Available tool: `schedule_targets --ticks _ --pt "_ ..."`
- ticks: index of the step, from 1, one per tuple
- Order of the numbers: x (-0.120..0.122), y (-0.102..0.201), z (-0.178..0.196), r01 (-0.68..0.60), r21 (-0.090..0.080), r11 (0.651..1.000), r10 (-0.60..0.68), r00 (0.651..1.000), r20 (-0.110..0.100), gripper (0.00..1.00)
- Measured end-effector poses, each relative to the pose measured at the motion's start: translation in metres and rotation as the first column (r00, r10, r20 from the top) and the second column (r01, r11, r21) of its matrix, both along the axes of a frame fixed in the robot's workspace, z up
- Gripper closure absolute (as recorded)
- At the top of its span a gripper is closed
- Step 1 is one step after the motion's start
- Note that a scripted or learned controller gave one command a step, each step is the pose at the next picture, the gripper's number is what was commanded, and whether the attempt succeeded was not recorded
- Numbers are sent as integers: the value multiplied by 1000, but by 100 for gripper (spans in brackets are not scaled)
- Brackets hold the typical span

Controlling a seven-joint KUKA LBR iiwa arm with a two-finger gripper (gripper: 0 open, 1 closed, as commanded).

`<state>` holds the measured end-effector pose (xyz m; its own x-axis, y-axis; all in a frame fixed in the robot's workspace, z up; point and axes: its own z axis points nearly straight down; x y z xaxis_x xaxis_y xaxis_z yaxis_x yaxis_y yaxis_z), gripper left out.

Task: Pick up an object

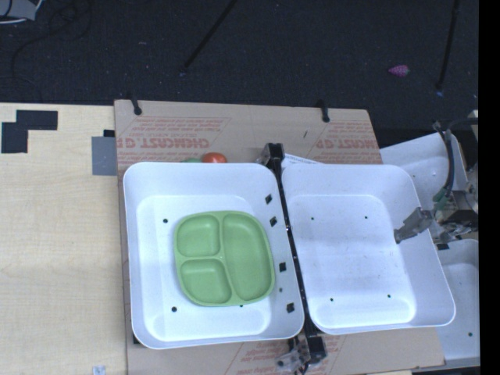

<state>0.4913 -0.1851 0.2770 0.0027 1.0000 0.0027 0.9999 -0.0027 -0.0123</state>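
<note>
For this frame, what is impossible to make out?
- Tool: seen at the right bin's right rim in the camera view, small and blurred; its grip state cannot be read.
- Red object: mostly hidden behind the left bin's far rim; identity unclear.
- Green divided plate: fully visible, nothing in question.

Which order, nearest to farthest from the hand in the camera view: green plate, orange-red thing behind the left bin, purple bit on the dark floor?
From the hand, at the right bin's right edge:
1. Green plate, in the left bin, to the hand's left.
2. Purple bit, on the dark floor, straight up the image. Close to the plate's near rim; a tight call.
3. Orange-red thing, behind the left bin's far rim.
</note>
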Motion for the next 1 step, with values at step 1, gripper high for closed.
schedule_targets --ticks 1 --pt "2 0 5 -3 -2 1000 3 1000 10 0"
